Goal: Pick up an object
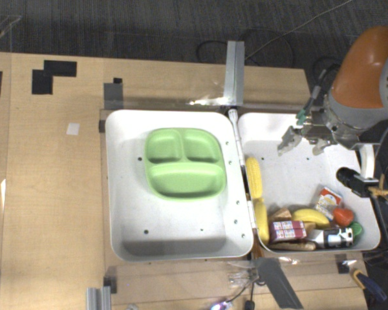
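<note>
The gripper [302, 142] hangs above the bare far part of the right bin [271, 124], its 2 fingers spread apart with nothing between them. Objects crowd the bin's near edge: a banana [312, 216], corn cob [253, 178], and partly overlapped packages hard to identify.

A pale wooden bench [45, 192] carries two shallow white bins side by side, touching at a metal rail [235, 76]. The right bin [278, 173] sits directly below the jaws; the left bin [123, 231] lies well off to their left. Black patches [52, 75] mark the bench's far-left corner.
</note>
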Tool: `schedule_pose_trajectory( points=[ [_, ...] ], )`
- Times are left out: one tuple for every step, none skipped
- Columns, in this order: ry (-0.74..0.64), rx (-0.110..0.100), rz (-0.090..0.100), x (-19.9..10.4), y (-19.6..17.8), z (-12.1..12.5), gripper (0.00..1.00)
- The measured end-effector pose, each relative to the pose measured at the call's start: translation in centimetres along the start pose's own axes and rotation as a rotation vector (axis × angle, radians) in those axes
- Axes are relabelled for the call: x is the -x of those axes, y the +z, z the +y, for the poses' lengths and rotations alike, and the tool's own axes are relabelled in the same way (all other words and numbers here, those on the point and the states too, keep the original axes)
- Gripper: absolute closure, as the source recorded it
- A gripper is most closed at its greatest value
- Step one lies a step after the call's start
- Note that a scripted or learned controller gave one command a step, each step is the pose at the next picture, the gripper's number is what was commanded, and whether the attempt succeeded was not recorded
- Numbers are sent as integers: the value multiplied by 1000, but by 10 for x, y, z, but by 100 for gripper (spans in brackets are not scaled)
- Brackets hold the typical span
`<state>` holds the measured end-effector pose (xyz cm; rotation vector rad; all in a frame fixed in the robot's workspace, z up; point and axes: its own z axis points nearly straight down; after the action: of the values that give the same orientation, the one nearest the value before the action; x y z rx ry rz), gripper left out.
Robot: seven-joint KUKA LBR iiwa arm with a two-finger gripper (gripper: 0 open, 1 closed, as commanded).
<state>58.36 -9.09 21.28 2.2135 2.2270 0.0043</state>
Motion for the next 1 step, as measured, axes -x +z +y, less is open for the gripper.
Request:
schedule_pose_trajectory(
  points=[
    [-23,10,-4,-1,113,11,0]
  ],
)
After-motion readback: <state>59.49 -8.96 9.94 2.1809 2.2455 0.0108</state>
